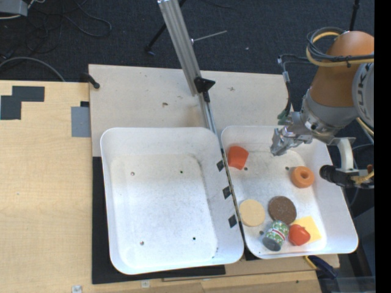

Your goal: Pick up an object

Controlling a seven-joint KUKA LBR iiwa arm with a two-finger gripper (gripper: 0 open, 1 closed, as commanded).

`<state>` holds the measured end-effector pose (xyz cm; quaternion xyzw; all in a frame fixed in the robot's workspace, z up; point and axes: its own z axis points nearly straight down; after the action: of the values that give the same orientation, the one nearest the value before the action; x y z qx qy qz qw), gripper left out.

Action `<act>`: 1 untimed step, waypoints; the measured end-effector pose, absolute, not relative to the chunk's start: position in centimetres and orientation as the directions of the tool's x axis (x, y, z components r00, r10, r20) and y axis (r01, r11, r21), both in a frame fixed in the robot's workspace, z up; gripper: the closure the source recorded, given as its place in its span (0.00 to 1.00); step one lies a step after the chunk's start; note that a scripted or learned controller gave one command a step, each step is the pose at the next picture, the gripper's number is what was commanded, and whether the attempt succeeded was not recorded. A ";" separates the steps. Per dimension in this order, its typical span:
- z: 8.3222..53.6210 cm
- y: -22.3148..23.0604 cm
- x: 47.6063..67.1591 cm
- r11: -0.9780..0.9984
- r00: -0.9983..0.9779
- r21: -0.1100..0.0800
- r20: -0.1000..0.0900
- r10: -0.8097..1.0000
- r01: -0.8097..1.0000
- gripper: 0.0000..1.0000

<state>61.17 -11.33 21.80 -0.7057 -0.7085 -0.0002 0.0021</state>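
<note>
The right bin holds several small objects: an orange-red cup-like piece near its left wall, an orange ring, a tan round cookie, a dark brown round cookie, a green-and-white can, a red piece and a yellow wedge. My gripper hangs over the upper part of the right bin, between the orange-red piece and the ring, touching neither. Nothing shows between its fingers.
The left bin lies beside the right one, with a row of black clips along the shared edge. A slanted aluminium bar rises behind the bins. The arm's orange band stands at the right.
</note>
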 end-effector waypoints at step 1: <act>22.3 -6.2 59.7 0.004 -0.004 -0.004 0.003 1.000 1.000 1.00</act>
<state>59.67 -6.20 22.33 -0.7057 -0.7085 0.0004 0.0025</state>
